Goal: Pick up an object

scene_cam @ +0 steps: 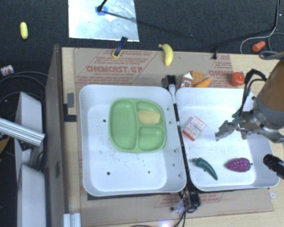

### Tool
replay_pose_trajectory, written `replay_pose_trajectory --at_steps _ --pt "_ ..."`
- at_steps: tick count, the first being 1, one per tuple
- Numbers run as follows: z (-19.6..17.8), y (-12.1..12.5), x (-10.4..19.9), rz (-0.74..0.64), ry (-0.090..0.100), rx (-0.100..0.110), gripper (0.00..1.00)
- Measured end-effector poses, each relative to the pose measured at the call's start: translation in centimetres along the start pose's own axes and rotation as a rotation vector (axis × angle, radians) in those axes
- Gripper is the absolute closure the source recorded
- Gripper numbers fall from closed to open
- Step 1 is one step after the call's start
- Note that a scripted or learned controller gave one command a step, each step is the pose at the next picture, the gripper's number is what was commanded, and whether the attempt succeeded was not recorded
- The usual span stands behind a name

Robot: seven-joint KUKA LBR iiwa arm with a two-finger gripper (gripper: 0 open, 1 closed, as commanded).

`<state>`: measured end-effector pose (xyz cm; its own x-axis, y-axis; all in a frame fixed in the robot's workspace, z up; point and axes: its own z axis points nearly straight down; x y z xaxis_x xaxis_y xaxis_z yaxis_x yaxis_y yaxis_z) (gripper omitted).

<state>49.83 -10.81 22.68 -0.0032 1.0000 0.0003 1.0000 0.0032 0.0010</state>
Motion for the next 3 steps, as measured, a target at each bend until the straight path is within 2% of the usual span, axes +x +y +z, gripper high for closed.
replay_pose_trajectory --at_steps 1,2,3 --pt "7.1 2.2 2.2 -0.003 0.001 0.001 0.00" --pt "14.5 -1.3 2.4 0.003 0.001 0.002 0.00" --pt "13.1 -1.0 2.4 0.002 0.001 -0.003 1.00"
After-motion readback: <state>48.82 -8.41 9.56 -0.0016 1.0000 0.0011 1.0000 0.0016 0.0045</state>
